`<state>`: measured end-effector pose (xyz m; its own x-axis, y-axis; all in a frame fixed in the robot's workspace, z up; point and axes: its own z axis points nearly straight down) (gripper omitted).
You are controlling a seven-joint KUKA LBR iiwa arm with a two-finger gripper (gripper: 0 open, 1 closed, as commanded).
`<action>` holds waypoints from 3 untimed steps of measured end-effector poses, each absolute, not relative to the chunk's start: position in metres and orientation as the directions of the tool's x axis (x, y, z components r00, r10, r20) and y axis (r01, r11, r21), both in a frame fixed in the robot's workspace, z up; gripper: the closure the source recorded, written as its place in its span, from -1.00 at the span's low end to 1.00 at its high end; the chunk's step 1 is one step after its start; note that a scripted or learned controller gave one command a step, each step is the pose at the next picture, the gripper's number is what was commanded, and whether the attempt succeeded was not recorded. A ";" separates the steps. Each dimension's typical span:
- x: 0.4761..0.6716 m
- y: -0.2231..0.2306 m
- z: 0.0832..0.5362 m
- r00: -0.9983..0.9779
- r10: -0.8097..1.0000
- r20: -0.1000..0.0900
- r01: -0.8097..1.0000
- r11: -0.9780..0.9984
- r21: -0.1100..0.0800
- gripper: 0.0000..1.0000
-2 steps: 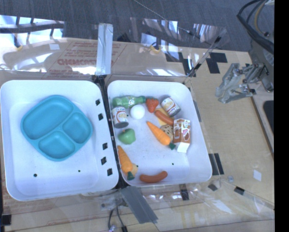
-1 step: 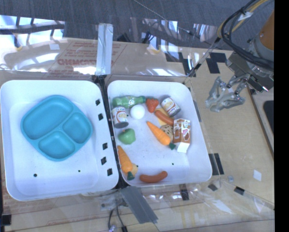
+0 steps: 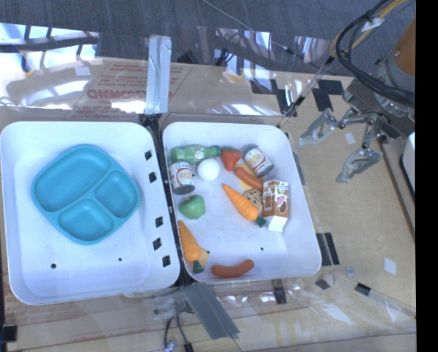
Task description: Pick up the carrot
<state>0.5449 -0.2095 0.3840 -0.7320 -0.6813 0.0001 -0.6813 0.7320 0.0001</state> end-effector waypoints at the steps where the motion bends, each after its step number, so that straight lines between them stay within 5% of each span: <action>1: 0.569 -0.177 0.174 -0.800 -0.600 0.005 -0.600 0.800 0.011 -1.00; 2: 0.541 -0.161 0.091 -0.821 -0.571 -0.001 -0.571 0.821 0.002 -1.00; 3: 0.543 -0.157 0.102 -0.815 -0.580 -0.003 -0.580 0.815 0.000 1.00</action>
<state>0.5434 -0.1575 0.1017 -0.8149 -0.5796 -0.0034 -0.5796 0.8149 0.0004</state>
